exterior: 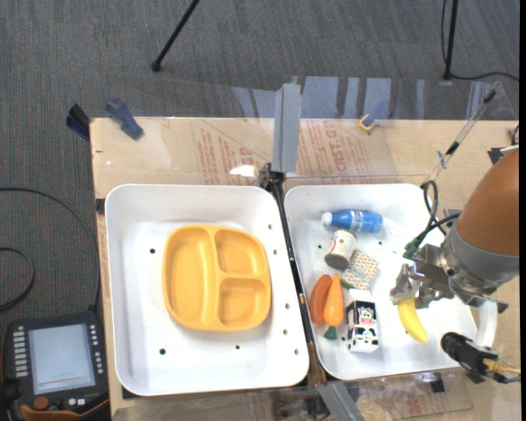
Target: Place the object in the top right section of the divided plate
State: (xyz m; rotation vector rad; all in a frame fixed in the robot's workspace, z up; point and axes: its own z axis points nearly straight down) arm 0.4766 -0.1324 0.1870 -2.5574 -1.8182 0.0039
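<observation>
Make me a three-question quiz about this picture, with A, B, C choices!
1. Where is the yellow plate?
A. left bin
B. right bin
C. on the floor

2. What colour is the bottle?
A. red
B. blue
C. green

3. How is the bottle lying?
A. standing up
B. on its side
C. on top of the plate

Answers:
1 A, the plate sits inside the left bin.
2 B, the bottle's body is blue with a white cap, in the right bin.
3 B, its length runs flat along the bin floor, above the cup and the carrot.
</observation>
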